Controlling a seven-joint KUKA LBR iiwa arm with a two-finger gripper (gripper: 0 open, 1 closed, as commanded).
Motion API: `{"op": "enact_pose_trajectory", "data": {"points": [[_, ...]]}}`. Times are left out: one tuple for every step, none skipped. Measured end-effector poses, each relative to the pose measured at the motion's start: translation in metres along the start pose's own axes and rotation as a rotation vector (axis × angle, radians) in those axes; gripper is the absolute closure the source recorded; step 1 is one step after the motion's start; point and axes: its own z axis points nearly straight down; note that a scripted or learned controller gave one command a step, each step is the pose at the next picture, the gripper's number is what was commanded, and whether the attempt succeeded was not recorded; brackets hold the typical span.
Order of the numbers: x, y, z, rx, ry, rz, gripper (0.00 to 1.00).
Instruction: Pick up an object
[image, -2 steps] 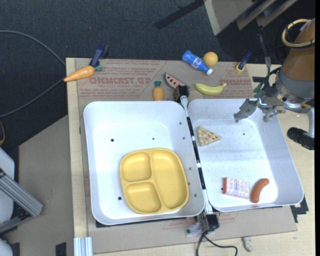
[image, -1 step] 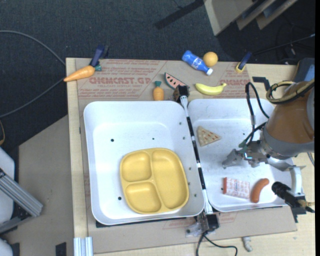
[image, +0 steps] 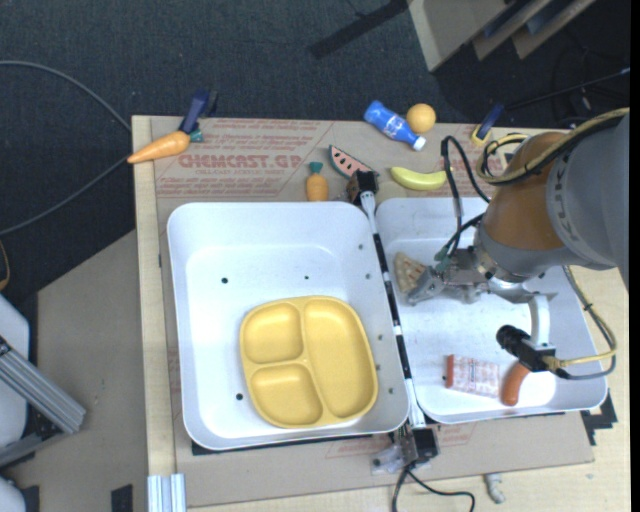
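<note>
We think this is a robot lab. A big grey robot arm (image: 585, 195) reaches over two white bins (image: 200, 240) on a bench, with toy food and loose cables (image: 455, 180) lying around its pincer (image: 425, 285).

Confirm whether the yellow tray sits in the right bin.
No, the yellow tray lies in the left bin, while the right bin holds the hot dog and a wrapper.

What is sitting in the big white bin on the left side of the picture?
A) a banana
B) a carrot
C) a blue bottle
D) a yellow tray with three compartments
D: the yellow tray with three compartments lies in the left bin; the banana, bottle and carrot lie outside on the bench.
</note>
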Motion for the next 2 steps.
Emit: {"op": "enact_pose_trajectory", "data": {"points": [[-0.003,0.060,-0.001,0.000,0.000,0.001,0.00],[-0.001,0.091,-0.001,-0.001,-0.001,0.000,0.00]]}}
